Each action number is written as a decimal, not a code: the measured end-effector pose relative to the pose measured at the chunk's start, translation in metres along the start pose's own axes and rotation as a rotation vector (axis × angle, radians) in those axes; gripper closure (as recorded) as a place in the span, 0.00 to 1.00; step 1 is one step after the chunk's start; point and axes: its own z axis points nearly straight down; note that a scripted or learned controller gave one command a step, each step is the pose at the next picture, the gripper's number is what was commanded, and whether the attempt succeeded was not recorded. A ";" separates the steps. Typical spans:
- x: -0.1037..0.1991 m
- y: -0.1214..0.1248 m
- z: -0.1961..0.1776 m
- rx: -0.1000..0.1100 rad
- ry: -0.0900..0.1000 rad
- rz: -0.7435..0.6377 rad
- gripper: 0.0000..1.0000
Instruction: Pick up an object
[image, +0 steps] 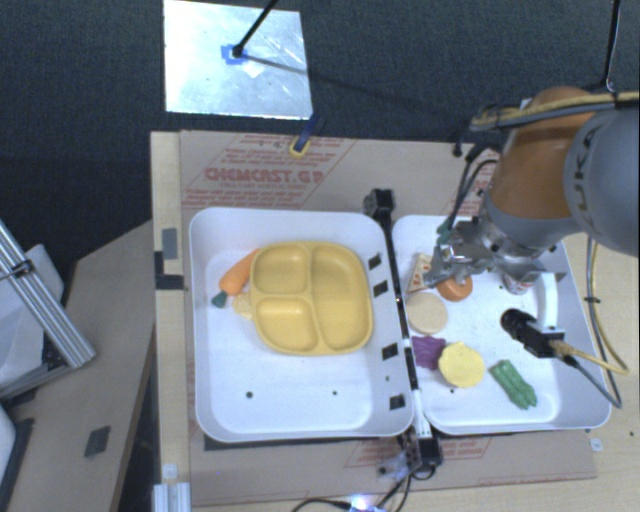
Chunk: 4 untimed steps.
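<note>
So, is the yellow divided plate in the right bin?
No, the yellow divided plate lies in the left bin, partly over a toy carrot.

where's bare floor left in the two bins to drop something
Left bin: a wide bare strip along the near edge, below the yellow divided plate, plus a band above it. Right bin: crowded around the gripper, orange piece, tan disc, purple piece, yellow round piece and green piece.
</note>
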 end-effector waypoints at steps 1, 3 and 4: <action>0.003 0.001 -0.001 -0.002 0.000 -0.002 1.00; 0.010 -0.004 -0.008 -0.001 0.000 -0.004 1.00; -0.002 0.001 -0.001 -0.001 -0.001 0.001 1.00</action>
